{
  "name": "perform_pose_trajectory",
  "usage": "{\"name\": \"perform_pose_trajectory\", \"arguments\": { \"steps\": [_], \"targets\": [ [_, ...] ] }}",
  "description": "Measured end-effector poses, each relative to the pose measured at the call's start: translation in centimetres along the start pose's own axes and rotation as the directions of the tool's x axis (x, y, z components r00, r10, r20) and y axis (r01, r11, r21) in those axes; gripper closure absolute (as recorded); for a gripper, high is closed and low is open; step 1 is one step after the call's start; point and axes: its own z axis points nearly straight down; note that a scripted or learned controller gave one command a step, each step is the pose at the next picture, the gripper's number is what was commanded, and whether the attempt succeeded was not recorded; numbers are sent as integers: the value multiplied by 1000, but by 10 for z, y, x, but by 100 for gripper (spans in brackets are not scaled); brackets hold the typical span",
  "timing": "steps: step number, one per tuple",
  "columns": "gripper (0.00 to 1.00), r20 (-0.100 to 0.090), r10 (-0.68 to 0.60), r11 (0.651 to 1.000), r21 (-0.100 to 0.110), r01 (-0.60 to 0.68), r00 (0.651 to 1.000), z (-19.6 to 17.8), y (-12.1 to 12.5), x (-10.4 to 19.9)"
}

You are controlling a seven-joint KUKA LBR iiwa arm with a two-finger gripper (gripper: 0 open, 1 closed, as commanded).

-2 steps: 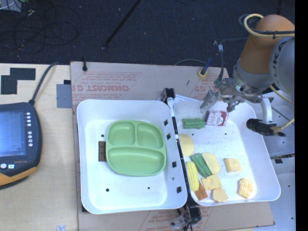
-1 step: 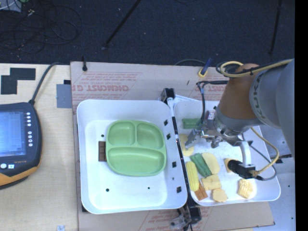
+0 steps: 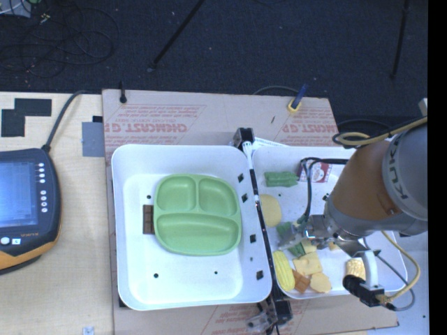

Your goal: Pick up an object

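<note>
Green plate [image 3: 197,215], white bins [image 3: 133,257], yellow corn [image 3: 283,270]

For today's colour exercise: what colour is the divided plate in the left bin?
Light green, seen plainly in the camera view: the divided plate.

Bench [image 3: 42,292]: cardboard sheet [image 3: 209,121] under two white bins [image 3: 133,257], pendant [image 3: 24,204] at left edge.

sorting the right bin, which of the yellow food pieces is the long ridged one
The corn cob at the right bin's near-left corner; the other yellow pieces are rounder or blockier.
</note>
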Motion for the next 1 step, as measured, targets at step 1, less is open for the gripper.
{"name": "perform_pose_trajectory", "arguments": {
  "steps": [1],
  "targets": [
    [100,-3,3,1000,-1,-3,1000,-13,3,0]
  ]
}}
